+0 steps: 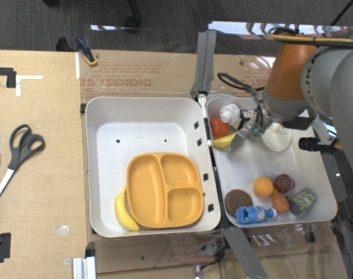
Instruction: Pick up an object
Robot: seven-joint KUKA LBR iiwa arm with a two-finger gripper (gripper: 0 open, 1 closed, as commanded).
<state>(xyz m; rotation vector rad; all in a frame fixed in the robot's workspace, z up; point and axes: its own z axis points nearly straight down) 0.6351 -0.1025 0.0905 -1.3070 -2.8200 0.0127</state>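
Observation:
My gripper [236, 142] hangs low in the back left part of the right bin [316, 214], with its tip right against a small yellow banana [221, 140]. Behind that banana lie a red object [217, 126] and a white object [228, 114]. A white cup [277, 137] sits just right of the gripper, partly under the arm's wrist. Along the bin's front lie an orange ball [263, 186], a brown disc [238, 200], a blue bottle [253, 214], a dark purple object [284, 183], a small orange object [280, 202] and a greenish can [303, 199].
The left bin [106, 156] holds a yellow divided plate [164, 189] with a banana [124, 211] tucked at its left edge. Scissors [16, 156] lie on the bench far left. The grey arm [321, 80] covers the right bin's back right corner.

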